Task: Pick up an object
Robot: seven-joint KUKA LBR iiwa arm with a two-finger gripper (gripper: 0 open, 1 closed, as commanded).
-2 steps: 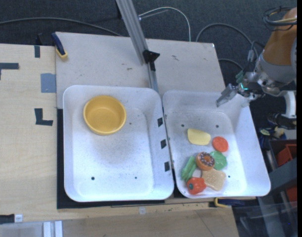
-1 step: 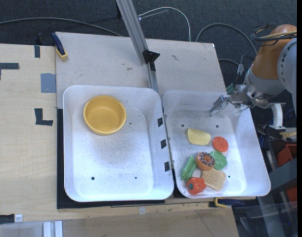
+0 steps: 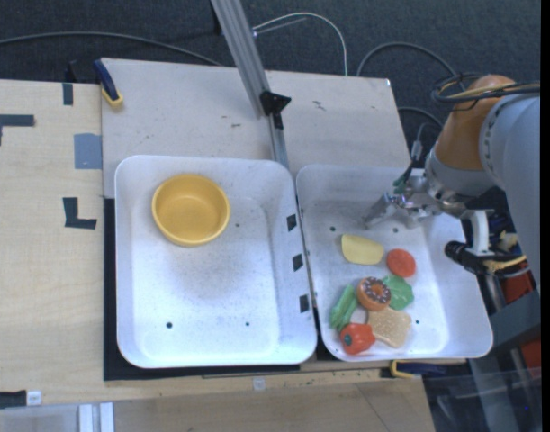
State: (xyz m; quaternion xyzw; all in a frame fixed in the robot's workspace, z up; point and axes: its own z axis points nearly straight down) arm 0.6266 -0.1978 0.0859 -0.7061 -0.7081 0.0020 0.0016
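Nearest us, the left bin [image 3: 130, 331] holds a yellow bowl [image 3: 191, 208]. We note the right bin [image 3: 455, 327] with toy food clustered low: yellow piece [image 3: 361, 250], toast [image 3: 392, 328], tomato [image 3: 401, 263], doughnut [image 3: 375, 292]. We see the gripper [image 3: 389, 207] above them, fingers spread, grasping nothing.

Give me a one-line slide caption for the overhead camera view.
KUKA arm's tool poised over the right bin above a cluster of toy food; yellow bowl sits in the left bin.
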